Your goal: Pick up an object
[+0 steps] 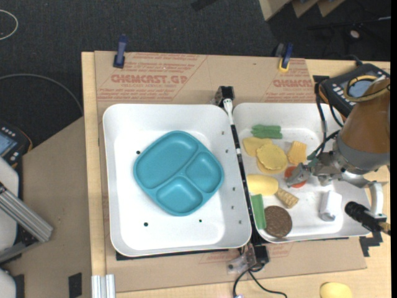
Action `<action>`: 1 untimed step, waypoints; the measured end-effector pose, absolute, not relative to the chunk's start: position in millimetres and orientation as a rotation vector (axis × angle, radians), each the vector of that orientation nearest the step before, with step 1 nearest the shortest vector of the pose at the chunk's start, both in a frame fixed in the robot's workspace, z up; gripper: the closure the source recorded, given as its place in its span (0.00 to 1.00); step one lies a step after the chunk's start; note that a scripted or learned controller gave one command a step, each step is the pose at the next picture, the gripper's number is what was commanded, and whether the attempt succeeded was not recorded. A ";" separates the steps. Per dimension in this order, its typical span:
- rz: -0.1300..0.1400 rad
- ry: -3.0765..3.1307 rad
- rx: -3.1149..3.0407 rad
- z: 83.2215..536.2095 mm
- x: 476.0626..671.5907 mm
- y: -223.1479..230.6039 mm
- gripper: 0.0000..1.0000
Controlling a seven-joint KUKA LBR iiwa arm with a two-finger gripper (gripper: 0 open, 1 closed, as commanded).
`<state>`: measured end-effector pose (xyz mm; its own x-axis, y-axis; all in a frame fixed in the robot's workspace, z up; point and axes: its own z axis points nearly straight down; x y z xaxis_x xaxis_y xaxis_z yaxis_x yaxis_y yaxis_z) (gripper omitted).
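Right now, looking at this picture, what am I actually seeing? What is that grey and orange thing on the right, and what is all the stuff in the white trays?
You are looking down at a slant from one fixed camera above a bench. The grey and orange thing is a robot arm reaching in from the right. Its grasping part, the tool, is low in the right bin, next to a small red piece. I cannot tell whether it holds anything.

The right bin holds toy-like food: a green piece, several yellow pieces, a pale yellow lump, a brown disc, a green stick and a white piece.

The left bin holds a blue divided plate.

The arm's job is simply to pick up one object.
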<state>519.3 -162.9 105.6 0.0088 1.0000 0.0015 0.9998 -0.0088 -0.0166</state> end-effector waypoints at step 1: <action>-0.003 -2.229 -2.217 83.7 556.9 -103.6 0.00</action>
